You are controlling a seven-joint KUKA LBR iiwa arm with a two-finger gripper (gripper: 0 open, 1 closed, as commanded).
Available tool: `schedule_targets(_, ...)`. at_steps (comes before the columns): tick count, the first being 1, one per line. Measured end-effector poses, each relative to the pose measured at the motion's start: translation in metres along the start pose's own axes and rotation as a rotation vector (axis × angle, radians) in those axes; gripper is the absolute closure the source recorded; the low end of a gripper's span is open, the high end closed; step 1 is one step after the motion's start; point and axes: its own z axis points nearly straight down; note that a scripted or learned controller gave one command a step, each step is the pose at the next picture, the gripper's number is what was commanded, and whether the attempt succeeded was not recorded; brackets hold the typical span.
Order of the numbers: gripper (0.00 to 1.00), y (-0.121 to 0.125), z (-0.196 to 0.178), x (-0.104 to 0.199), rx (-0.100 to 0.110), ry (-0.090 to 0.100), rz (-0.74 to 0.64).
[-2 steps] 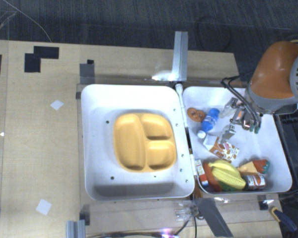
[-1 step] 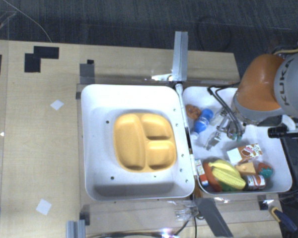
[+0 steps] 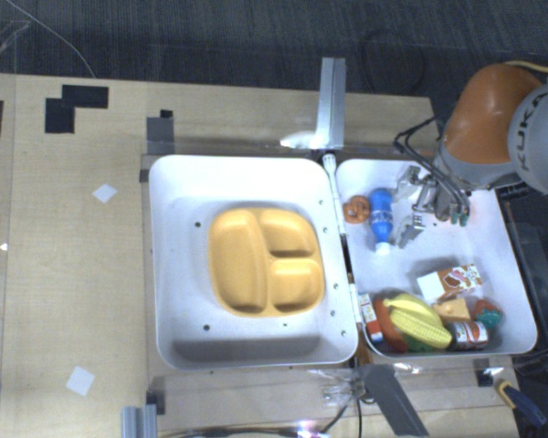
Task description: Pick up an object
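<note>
Blue bottle (image 3: 381, 217) is the likeliest pick, lying near the far-left corner of the right bin (image 3: 521, 286) beside a small orange toy (image 3: 355, 210); the claw (image 3: 411, 222) hangs just to its right with fingers spread and nothing between them — probably lined up for a descent. Toward the near edge the remaining toys — a yellow corn cob (image 3: 418, 324) and small cartons (image 3: 457, 283) — crowd together, harder to grasp cleanly, while the left bin (image 3: 178, 245) carries a yellow divided tray (image 3: 263, 260) at its middle

"KUKA" lettering, on grey arm (image 3: 541, 135)
</note>
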Motion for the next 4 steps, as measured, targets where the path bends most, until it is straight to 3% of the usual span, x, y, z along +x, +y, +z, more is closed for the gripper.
schedule_targets(1,0.00,0.045,0.000,-0.002,0.008,0.003,0.143)
schedule_targets(2,0.00,0.012,-0.001,0.030,0.001,0.001,0.169)
schedule_targets(3,0.00,0.015,-0.003,0.074,-0.001,-0.003,0.280)
schedule_targets(4,0.00,0.012,0.000,0.000,0.000,0.001,0.505)
